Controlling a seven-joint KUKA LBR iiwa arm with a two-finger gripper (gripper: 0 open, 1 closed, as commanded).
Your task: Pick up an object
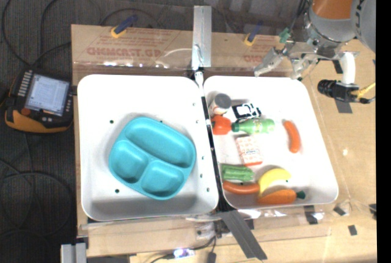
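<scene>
Two shallow white bins are seen side by side on the bench [342, 152]. The left bin [98, 97] carries a turquoise divided plate [153, 156], which lies tilted near the bin's middle.

The right bin [314, 133] carries the loose objects, gathered mainly along its left and lower sides. A grey round object [222, 100] is located near the upper left corner, with a black-and-white item [245, 111] just beside it. Below these, a green bottle [255, 127] lies on its side, and a red-orange piece [220, 126] is seen at its left end against the bin wall. A white-and-red carton [248, 149] lies below the bottle. An orange sausage-shaped toy [294, 136] lies apart, toward the right. Along the lower edge, a green vegetable toy [237, 172], a red-orange toy [240, 188], a yellow banana-like toy [274, 179] and an orange carrot-like toy [280, 196] are packed closely together.

The arm [335, 2] is positioned at the upper right, above the bench behind the right bin's far edge. The gripper [287, 64] hangs there with its jaws spread apart; nothing is seen between them, and no object is touched.

A handheld control pendant [41, 100] rests on the floor to the left of the bench.
</scene>
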